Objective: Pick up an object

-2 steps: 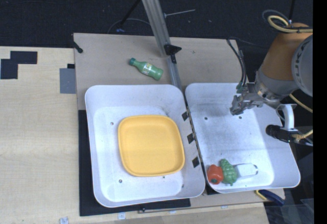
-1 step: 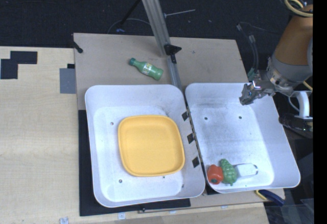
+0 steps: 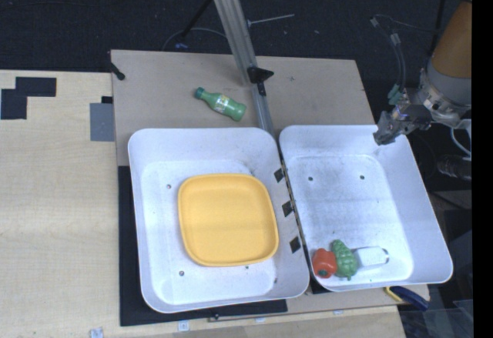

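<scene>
Nothing is picked up yet. Nearest the camera, a red and green toy vegetable (image 3: 336,261) lies untouched in the near corner of the right bin (image 3: 350,190), a yellow plate (image 3: 227,219) in the bin beside it. The gripper (image 3: 384,134) hangs over the right bin's far rim, carrying nothing visible; whether its jaws are spread cannot be told.

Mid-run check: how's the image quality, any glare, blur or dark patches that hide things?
Camera view: the white bins are bright but not blown out; the yellow plate is sharp, the small green bottle soft; the end effector is dim and slightly blurred; the floor behind the bench is nearly black.
</scene>
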Controlling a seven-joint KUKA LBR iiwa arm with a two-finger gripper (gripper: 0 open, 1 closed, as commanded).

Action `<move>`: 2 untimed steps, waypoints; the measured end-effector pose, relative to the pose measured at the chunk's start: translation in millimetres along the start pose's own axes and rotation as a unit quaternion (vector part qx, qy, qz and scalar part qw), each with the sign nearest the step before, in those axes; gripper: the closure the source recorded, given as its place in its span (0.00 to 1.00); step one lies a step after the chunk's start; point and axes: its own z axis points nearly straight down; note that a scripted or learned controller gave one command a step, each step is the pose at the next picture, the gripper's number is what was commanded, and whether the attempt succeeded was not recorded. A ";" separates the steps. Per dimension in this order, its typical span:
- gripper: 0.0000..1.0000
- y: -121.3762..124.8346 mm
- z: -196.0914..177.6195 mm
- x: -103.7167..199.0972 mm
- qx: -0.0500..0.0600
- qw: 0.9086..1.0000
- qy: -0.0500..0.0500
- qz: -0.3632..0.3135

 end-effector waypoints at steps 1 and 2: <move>1.00 -0.2 -4.6 46.6 0.002 1.000 0.000 -0.001; 1.00 4.3 -6.4 104.5 0.002 1.000 0.001 -0.001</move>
